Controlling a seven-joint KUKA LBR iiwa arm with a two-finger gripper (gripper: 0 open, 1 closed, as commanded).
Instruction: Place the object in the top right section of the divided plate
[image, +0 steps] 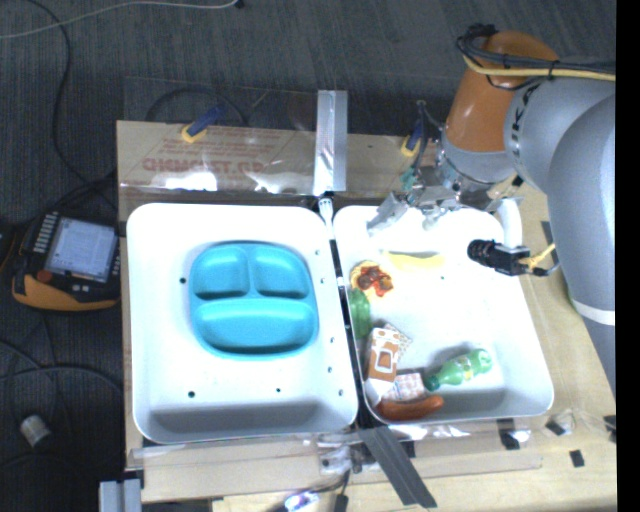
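Note:
The blue divided plate (253, 298) lies in the middle of the left bin (160, 400), with two small sections at the back and one long section in front. My gripper (405, 220) hangs over the back edge of the right bin (520, 330), its fingers spread open with nothing between them. Just in front of it lies a yellow banana-like piece (415, 260). A brown and red food toy (372, 278) sits to the banana's left, near the wall between the bins.
The right bin also holds a green vegetable (358, 312), an orange and white box (385, 350), a green bottle (458, 368), a small white packet (407, 383) and a hot dog (410, 405). A black fitting (495, 254) sticks in from the right.

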